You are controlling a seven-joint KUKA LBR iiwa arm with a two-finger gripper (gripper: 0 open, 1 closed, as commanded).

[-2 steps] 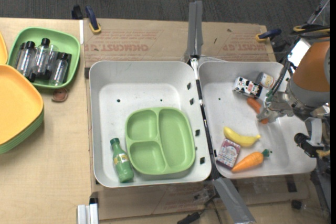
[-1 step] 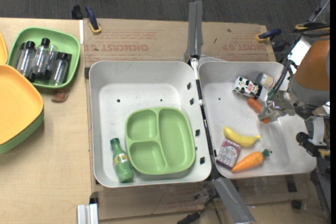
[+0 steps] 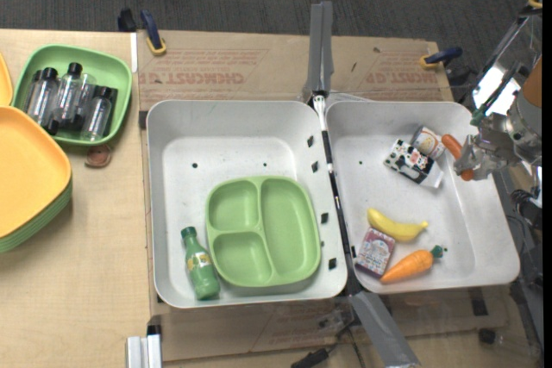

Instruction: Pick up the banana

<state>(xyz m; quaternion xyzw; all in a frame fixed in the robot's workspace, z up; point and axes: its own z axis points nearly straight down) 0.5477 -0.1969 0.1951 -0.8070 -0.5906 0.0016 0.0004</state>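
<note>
Camera view: banana (image 3: 397,226) lies untouched in the right bin (image 3: 483,271) (beside a carrot (image 3: 407,265)); gripper (image 3: 474,158) near the rim, grip unreadable.

I get bright, even overhead light with soft, faint shadows. The two white bins (image 3: 172,134) run close to washed out, with mild glare on the metal by the arm (image 3: 504,82). Focus is slightly soft overall; the carpet looks grainy.

cardboard sheet (image 3: 259,65) under the bins | red print, seen upside down, read "CHEMCAST GP" | other package labels were too small to read
</note>
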